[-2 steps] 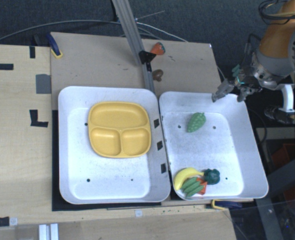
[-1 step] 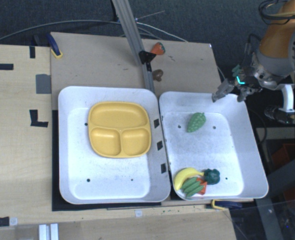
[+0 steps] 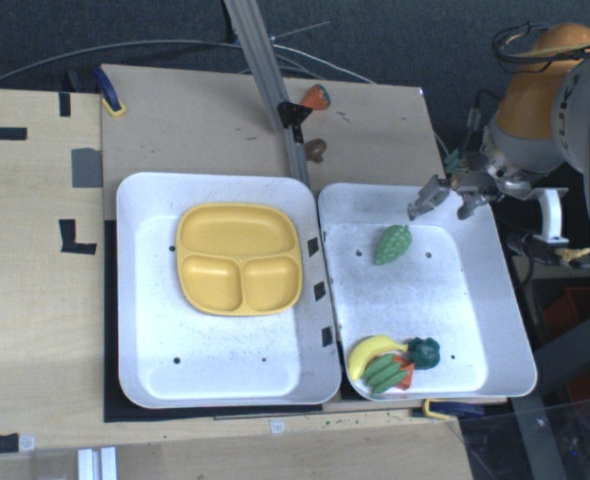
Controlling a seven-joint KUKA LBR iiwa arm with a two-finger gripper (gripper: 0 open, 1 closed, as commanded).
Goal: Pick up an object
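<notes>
Tool [image 3: 445,200] hangs spread and empty over the right bin's [image 3: 505,298] far edge, with the green bumpy fruit [image 3: 392,244] lying just down-left, long axis slanting toward it.

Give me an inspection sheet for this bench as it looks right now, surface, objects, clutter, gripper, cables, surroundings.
Surface: two white bins side by side, left bin and right bin, on a tan bench.
Job's things: green textured piece in the right bin's upper part; pile of toy produce, a yellow banana among green and red bits, at its near edge.
Clutter: yellow divided plate in the left bin.
Gripper: gripper open over the right bin's far edge, holding nothing.
Cables: thin cables arc behind the bench.
Surroundings: slanted metal post; dark floor.
</notes>
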